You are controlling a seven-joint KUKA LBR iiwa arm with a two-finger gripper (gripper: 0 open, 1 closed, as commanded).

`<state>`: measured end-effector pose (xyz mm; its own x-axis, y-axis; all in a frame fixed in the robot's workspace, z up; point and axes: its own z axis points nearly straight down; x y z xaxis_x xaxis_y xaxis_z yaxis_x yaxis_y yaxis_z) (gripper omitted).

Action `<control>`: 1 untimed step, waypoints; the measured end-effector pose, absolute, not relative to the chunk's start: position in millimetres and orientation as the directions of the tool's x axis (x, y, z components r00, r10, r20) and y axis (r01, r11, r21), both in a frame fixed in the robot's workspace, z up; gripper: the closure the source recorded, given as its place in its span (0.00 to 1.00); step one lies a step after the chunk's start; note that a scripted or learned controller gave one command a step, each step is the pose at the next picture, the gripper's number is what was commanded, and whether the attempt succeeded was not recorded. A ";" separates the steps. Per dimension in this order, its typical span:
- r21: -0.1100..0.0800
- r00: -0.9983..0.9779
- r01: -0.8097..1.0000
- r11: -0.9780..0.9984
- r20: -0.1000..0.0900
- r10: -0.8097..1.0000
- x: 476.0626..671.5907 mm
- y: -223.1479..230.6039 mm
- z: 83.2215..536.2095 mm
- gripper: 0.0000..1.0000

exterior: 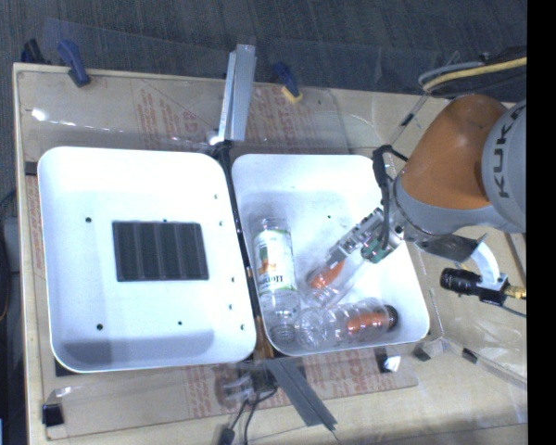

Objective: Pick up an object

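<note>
Down in the right white bin point(259, 179), a clear plastic bottle with orange liquid point(332, 269) tilts up beneath my fingers point(375, 239); whether they are spread or pinching it, I cannot tell. Beside it lie a green-labelled clear bottle point(273, 262) and another clear bottle with an orange end point(352, 321). Lift not confirmed, I judge; the grasp remains unproven.

A pale wooden bench point(352, 406) fills most of the frame, with two shallow white bins side by side on it: the left bin point(65, 248) at centre left and the right bin point(296, 179) at centre right, their inner rims touching. Two blue clamps point(74, 63) point(285, 80) sit along the bench's upper edge, and a grey metal bar point(236, 91) runs down from the upper middle to where the bins meet.
</note>
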<state>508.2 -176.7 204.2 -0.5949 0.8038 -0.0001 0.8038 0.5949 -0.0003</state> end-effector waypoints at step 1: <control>-0.001 -0.595 0.804 0.595 0.000 0.804 508.0 -176.7 203.8 0.00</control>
